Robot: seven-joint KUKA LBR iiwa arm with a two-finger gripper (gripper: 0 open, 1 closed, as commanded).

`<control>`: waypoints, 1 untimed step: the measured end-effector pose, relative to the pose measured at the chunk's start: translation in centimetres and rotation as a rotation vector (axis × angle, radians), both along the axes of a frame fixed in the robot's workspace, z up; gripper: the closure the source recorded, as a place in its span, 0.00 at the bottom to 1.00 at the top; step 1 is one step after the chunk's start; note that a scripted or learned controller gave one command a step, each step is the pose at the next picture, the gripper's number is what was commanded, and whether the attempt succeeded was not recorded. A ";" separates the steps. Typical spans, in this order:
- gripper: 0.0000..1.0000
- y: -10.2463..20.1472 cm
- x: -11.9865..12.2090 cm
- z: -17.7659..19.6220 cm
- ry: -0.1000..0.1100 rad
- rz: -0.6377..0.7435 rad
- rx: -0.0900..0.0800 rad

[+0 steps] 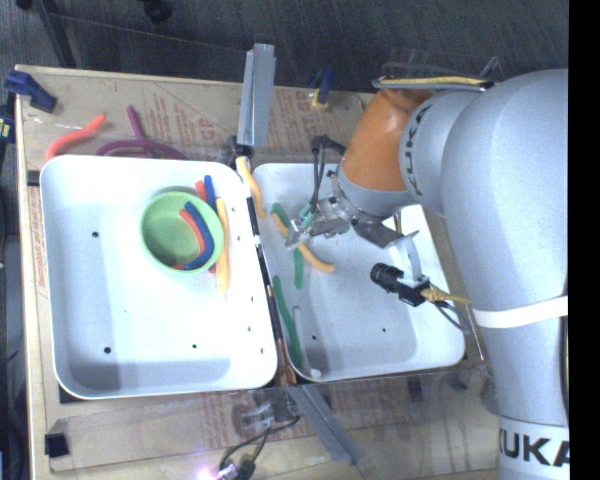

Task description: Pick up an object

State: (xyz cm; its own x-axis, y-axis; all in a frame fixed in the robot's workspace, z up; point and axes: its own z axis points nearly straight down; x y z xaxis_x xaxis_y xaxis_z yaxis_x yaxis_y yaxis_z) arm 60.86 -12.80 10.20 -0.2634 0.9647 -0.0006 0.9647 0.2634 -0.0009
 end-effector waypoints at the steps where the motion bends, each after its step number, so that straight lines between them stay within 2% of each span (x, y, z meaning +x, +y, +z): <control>1: 1.00 0.1 2.5 7.8 0.000 0.137 0.001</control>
